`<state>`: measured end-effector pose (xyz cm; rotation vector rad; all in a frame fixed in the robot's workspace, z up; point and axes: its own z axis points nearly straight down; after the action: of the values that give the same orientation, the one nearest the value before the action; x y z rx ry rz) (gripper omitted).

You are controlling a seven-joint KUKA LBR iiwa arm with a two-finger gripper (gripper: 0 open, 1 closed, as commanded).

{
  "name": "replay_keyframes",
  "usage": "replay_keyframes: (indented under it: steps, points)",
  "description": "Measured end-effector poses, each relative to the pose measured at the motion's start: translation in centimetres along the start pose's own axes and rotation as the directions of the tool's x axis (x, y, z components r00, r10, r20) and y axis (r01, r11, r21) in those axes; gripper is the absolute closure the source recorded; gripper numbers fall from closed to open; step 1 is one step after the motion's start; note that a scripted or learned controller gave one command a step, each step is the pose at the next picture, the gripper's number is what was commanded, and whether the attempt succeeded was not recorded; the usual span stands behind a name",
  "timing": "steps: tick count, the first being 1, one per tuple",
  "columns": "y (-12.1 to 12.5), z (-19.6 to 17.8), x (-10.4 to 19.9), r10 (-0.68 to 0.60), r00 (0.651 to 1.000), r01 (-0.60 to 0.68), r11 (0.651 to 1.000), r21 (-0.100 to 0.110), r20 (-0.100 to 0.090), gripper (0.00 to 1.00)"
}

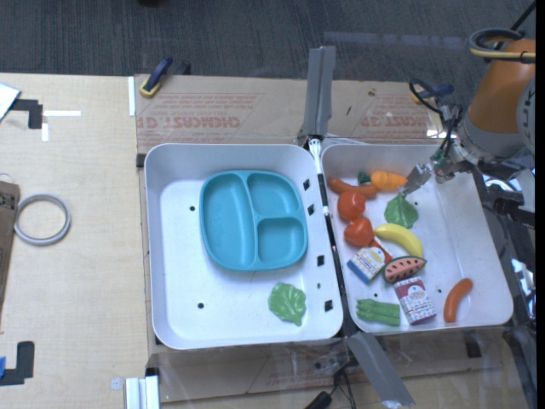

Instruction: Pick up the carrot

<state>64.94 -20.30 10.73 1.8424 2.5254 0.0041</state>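
My gripper (419, 177) sits in the upper right of the frame, over the top part of the right bin (490, 254), hanging off the grey wrist with the orange band above it. Can't tell its state from this angle; the tip is small and dark, and nothing visibly sits in it.

The carrot (387, 178) is just to the frame-left of the tip, near but apart, at about the same height in the picture. Its long axis runs roughly left-right across the frame, green end pointing frame-left and orange end toward my tip. So I judge the next move as a short shift toward frame-left plus a descent, with the grasp closing across the carrot's narrow width.

Clutter to watch: a green leaf (401, 212) lies directly below the tip in the frame, a long red-orange pepper (351, 187) lies just beside the carrot's green end, and a tomato (351, 204) sits below that. The banana (399, 239) is further down, clear of the path.
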Motion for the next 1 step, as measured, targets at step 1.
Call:
replay_keyframes:
  steps: [1]
  points:
    - [1.33, 1.44, 3.62, 0.511, 0.860, -0.511, 0.859, 0.045, 0.006, 0.00]
